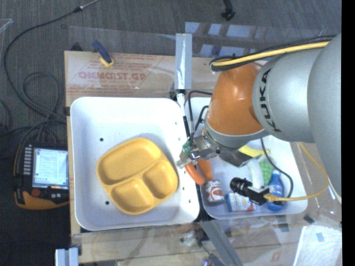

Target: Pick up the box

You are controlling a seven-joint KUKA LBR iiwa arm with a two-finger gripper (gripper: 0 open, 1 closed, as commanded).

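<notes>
Robotics lab: KUKA arm (288, 87) over plywood bench (127, 76) w/ bins, teach pendant (43, 176) on carpet, loose cables.

Left bin (89, 121): white plastic, smooth, semi-matt, with a few small dark holes in its floor. Right bin (294, 204): same white plastic. Compartment tray (137, 174): yellow plastic, smooth, soft sheen along the ridges. Arm casing (299, 93): grey, smooth, satin finish, painted metal or plastic not determinable; orange band (236, 101): glossy, with visible highlights. Desk (119, 76): pale wood board, matt, printed red lettering. Floor (44, 15): dark grey carpet, rough woven texture. Cable (266, 54): yellow and black sheathing, smooth. Handheld pendant (41, 176): dark plastic housing with orange trim, glossy screen.
</notes>
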